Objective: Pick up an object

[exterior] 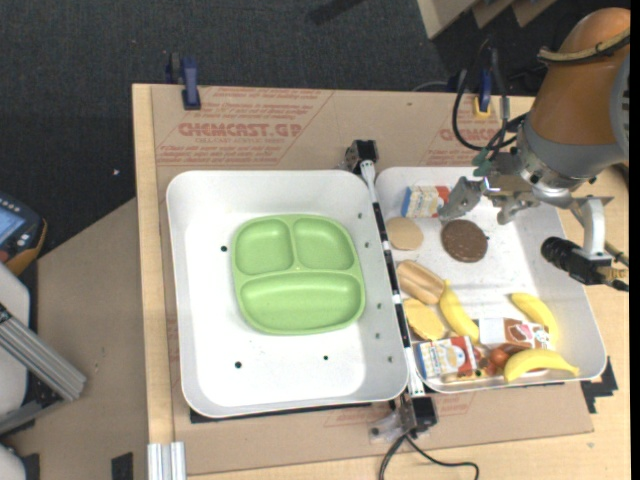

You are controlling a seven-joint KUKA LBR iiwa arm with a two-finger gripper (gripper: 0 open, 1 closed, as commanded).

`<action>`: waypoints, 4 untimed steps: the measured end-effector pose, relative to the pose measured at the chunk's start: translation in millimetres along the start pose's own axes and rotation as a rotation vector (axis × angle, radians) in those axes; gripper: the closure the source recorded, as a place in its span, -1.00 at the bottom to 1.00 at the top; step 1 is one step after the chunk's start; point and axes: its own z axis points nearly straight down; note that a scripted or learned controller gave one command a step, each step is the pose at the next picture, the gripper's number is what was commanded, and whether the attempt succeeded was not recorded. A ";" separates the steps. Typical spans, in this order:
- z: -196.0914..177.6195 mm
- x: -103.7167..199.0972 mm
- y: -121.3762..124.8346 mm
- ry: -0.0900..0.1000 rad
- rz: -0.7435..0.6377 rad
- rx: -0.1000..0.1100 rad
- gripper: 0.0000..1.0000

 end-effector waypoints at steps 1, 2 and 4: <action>122.6 -37.6 -55.3 -0.003 0.000 -0.006 -1.00; 135.0 -22.5 -103.1 0.002 0.001 0.006 -1.00; 28.3 38.9 -71.3 0.001 -0.009 -0.012 1.00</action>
